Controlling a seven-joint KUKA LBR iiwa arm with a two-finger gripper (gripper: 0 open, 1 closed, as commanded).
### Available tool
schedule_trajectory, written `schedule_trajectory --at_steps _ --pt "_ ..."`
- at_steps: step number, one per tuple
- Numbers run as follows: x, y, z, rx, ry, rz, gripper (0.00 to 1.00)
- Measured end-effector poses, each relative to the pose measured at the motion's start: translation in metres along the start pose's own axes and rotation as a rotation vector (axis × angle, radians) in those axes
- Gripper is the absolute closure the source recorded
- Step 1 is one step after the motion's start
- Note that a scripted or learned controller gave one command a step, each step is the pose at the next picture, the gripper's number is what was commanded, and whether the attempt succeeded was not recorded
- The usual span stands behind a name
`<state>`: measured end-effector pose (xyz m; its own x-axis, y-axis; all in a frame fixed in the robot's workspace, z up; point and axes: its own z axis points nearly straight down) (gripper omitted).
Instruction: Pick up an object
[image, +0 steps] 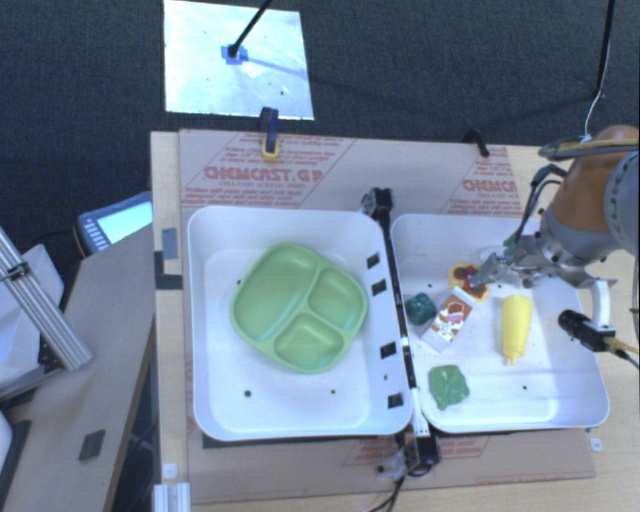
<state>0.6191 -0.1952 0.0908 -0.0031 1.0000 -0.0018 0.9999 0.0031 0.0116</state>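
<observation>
End effector (492, 266) low in the right bin (570, 405), at its 12 o'clock edge; finger state cannot be told.
Beside it lies a red-orange toy (468, 280); yellow bottle (516, 326) at 4 o'clock; green tray (298, 307) fills the left bin (215, 400).

"CHEMCAST GP" in red on brown board (330, 160) behind bins, repeated partly at right

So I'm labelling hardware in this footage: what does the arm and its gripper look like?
The arm has a broad orange band above a grey wrist section. Dark cables loop beside it. The gripper is slim grey metal, tapering to a narrow tip.
</observation>
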Motion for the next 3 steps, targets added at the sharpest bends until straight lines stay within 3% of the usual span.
schedule_trajectory --at_steps 1,3 --pt "-0.002 0.001 -0.011 -0.005 -0.005 0.0 1.0" --pt "-0.007 0.018 -0.126 0.004 -0.001 -0.002 1.0"
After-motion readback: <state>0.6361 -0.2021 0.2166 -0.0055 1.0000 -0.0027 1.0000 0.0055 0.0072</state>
